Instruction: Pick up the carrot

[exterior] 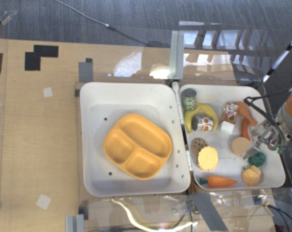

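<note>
Carrot [222, 181] lies flat along the near wall of the right bin [281, 178], between a yellow round piece [208, 158] and a corn cob [252, 175]. It looks like a light, stiff, smooth plastic toy; I'd pinch across its thick middle. Whether the tool [263, 141] is apart or together, I cannot tell.

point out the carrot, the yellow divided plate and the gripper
carrot [222, 181]: camera view, middle of its orange body, near the right bin's front edge
yellow divided plate [138, 145]: camera view, central ridge between its compartments, in the left bin
gripper [260, 146]: camera view, between its fingertips, over the right bin
</note>
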